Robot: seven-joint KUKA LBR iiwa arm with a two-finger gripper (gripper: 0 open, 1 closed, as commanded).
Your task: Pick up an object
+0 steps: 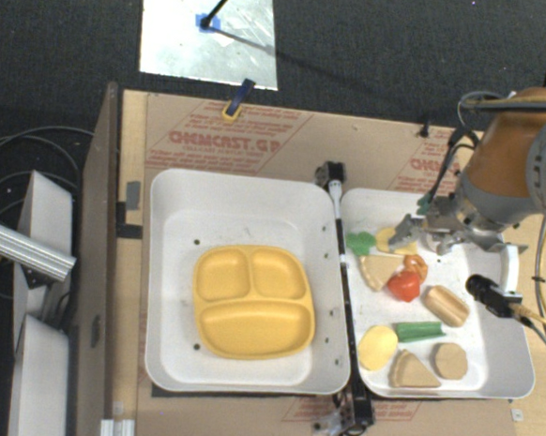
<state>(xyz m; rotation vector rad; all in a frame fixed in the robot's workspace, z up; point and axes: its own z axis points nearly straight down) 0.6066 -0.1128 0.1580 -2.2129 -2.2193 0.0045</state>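
Jaws first: from my remote feed I could not tell whether they were apart or together, since the gripper sat as a dark metal cluster under the grey wrist, low over the far side of the right bin, with nothing visibly caught in it.

Nearest to it lay the red tomato, close beside a pale wedge and, toward the bin's far-left corner, a small green piece and a yellow piece. I took the tomato as the likeliest target. It looked like a moulded plastic toy: light, stiff, smooth and rounded, so I judged it would tend to squirt out of a loose pinch. A hold across its widest part, jaws straddling it from above, seemed best.

Other pieces looked equally hard and glossy: a tan bread roll shaped like a short cylinder, a green bean pod long and thin, a yellow lemon egg-shaped, a tan triangular wedge and a brown round biscuit. They lay near one another, some touching, so a neighbour could be nudged.

In the left bin rested a yellow divided plate, matte, with three shallow compartments.
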